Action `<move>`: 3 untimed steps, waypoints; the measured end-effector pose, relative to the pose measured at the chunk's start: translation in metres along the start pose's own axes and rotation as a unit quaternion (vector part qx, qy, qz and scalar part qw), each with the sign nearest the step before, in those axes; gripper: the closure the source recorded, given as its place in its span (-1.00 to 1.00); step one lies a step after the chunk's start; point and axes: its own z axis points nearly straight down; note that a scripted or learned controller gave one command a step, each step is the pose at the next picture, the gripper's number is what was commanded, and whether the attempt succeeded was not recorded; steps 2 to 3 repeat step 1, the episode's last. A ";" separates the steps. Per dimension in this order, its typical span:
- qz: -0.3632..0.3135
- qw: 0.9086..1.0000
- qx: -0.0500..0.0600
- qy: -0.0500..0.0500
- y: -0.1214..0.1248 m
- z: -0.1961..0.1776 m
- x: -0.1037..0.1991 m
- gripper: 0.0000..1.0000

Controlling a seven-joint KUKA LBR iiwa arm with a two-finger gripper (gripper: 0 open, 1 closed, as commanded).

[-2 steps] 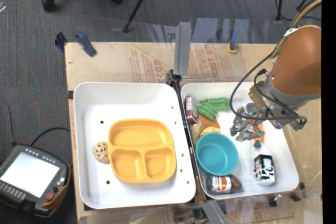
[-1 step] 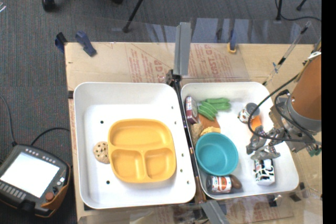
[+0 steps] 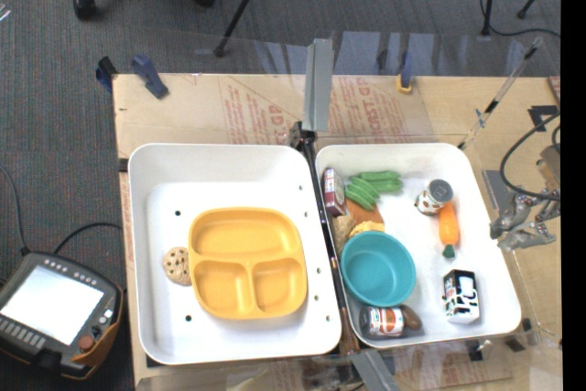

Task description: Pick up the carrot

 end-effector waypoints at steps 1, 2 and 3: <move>0.126 0.992 -0.003 0.003 0.038 0.005 -0.044 1.00; 0.126 0.992 -0.003 0.003 0.038 0.005 -0.044 1.00; 0.126 0.992 -0.003 0.003 0.038 0.005 -0.044 1.00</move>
